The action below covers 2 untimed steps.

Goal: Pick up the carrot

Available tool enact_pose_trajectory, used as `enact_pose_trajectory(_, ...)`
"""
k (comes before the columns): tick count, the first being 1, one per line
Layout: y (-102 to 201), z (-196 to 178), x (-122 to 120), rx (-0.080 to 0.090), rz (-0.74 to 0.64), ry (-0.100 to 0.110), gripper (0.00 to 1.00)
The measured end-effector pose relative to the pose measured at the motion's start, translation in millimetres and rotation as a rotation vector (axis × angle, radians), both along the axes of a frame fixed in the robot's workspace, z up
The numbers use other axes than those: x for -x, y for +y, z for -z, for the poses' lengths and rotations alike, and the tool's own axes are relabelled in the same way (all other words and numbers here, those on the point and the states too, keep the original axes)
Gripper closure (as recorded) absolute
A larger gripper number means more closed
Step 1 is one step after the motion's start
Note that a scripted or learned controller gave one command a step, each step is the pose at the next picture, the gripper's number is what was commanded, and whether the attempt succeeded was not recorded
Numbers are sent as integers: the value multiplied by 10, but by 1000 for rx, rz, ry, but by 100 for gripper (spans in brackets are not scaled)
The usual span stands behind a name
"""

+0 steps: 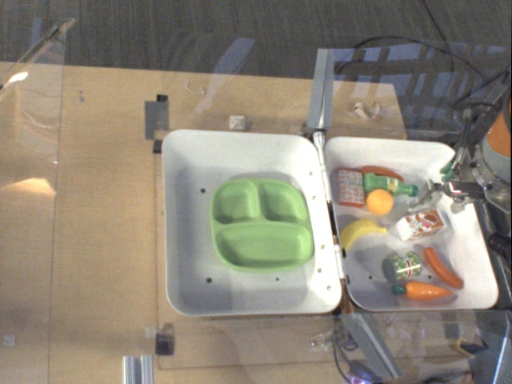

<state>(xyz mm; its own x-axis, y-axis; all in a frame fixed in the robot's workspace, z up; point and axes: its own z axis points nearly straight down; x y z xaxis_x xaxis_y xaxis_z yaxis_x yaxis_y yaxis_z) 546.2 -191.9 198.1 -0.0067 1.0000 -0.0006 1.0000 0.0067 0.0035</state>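
The carrot (pixel 426 292) lies flat at the near edge of the right bin (pixel 472 294), just beside a green can (pixel 402 266) and a red sausage (pixel 442 267). The end effector (pixel 450 184) hovers near the bin's far right side; finger state cannot be determined.

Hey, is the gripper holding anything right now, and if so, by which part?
Nothing shows in the gripper, which is at the right bin's far right side. The carrot lies apart from it, at the near edge.
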Motion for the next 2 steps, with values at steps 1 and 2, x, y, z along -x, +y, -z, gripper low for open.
enact_pose_trajectory(1,229,1021,-220,2,-110,-5,0)
enact_pose_trajectory(2,404,1039,-458,10,-363,-17,0)
